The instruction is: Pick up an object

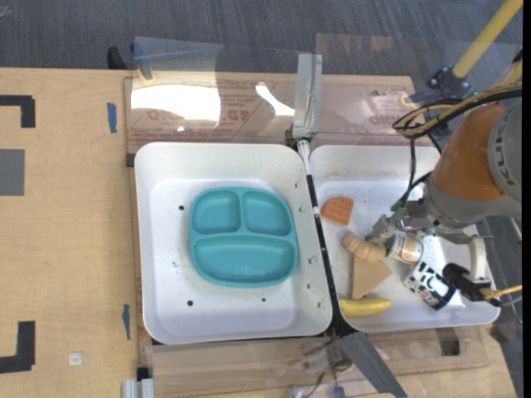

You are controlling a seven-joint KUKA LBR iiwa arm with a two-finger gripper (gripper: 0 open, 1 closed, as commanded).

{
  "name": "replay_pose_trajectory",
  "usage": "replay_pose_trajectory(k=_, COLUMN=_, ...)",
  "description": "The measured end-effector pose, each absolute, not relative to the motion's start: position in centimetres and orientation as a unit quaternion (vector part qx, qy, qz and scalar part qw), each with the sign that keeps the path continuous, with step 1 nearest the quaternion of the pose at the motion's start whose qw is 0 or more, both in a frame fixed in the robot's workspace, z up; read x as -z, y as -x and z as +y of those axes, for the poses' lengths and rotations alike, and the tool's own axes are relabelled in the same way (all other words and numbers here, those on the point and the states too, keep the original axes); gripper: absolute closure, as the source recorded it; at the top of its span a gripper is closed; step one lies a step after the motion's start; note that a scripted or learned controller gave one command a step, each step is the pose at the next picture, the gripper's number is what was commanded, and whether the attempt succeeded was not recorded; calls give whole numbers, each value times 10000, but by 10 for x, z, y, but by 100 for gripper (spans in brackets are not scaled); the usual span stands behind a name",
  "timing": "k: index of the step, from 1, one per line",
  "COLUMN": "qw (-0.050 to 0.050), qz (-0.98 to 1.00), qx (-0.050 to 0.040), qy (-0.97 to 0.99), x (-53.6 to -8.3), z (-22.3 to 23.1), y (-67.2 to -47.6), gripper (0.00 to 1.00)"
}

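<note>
The right bin [365, 172] holds several small objects. An orange waffle-like piece [337, 211] lies near its left wall. A tan peanut-shaped piece [363, 246] rests above a tan wedge [368, 277], and a yellow banana [365, 307] lies along the front wall. A black-and-white object [430, 285] sits at the front right. My gripper [392, 232] is low in this bin, just right of the peanut-shaped piece and close to touching it. The arm's orange band [469, 168] rises behind it.
The left bin [158, 222] carries a teal divided plate [243, 235] at its middle. A clear panel and a metal post [307, 98] stand behind the bins. Cables [440, 110] hang at the upper right. Wooden bench spreads to the left.
</note>
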State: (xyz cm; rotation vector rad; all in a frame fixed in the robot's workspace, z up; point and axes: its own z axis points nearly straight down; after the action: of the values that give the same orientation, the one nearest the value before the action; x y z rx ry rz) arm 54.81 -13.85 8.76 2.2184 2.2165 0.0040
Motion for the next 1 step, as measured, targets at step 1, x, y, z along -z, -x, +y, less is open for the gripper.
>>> replay_pose_trajectory(k=1, qw=53, qz=7065, qx=-30, qy=-7077, x=-99, z=-139, y=-550, gripper=100)
